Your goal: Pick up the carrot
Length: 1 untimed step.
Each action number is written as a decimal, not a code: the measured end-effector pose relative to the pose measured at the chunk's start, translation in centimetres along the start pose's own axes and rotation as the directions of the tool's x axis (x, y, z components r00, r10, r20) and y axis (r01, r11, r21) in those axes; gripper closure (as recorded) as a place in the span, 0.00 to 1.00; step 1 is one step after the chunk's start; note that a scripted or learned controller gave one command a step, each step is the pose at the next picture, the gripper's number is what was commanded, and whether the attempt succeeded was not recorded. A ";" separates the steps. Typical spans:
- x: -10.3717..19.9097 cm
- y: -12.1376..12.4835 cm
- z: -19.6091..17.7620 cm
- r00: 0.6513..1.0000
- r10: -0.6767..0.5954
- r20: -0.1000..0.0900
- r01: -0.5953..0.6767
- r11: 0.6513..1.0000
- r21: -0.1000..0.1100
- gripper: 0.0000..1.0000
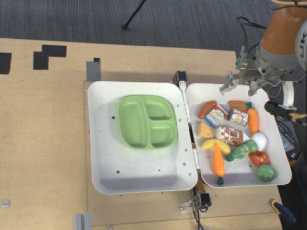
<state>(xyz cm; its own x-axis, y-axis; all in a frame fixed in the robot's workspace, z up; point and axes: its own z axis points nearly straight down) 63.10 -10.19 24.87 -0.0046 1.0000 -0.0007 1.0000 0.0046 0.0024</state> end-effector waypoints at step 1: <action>-5.3 2.3 2.5 0.993 -0.119 0.001 0.119 0.993 -0.001 0.00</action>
<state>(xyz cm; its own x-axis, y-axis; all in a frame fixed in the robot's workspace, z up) 65.43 -15.45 22.41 -0.1239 0.9923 -0.0020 0.9923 0.1239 0.0029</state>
